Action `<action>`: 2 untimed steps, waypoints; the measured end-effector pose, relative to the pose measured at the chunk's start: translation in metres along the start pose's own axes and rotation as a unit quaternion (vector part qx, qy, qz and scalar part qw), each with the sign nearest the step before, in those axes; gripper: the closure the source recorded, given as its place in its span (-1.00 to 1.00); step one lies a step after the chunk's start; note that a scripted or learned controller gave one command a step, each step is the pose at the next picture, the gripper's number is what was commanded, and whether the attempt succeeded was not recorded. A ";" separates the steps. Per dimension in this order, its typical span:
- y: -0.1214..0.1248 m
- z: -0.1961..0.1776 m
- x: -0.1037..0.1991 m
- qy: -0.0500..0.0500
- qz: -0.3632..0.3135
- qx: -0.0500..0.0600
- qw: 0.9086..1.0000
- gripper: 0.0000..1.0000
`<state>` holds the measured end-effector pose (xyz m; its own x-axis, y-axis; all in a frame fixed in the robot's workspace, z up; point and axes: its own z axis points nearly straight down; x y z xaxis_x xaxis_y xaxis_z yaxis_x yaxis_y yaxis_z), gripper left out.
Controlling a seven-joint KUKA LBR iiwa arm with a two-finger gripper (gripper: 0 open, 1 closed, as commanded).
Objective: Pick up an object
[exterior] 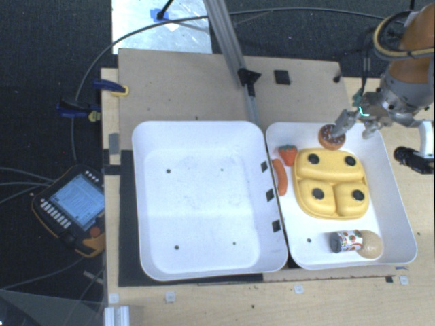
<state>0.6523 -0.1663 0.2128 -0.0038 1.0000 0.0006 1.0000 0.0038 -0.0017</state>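
Well, the desk is bare brown board, carrying two shallow white bins: the left bin and the right bin with all the clutter. Biggest in there is a glossy yellow moulded tray with dark-dotted humps, then a small can with a rounded pale end, an orange carrot-like piece, a stubby orange one, and a small brown ring, doughnut-like, at the far wall. The gripper hangs by that ring; whether it is clamped or parted I cannot tell. Centring squarely over the ring before closing seems wise.
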 end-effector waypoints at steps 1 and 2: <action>0.001 -0.002 0.000 0.000 0.000 -0.002 1.000 -1.00; -0.006 0.048 0.008 0.000 0.000 0.000 1.000 -1.00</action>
<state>0.6466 -0.1585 0.1648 -0.0043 1.0000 0.0000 1.0000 0.0043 -0.0016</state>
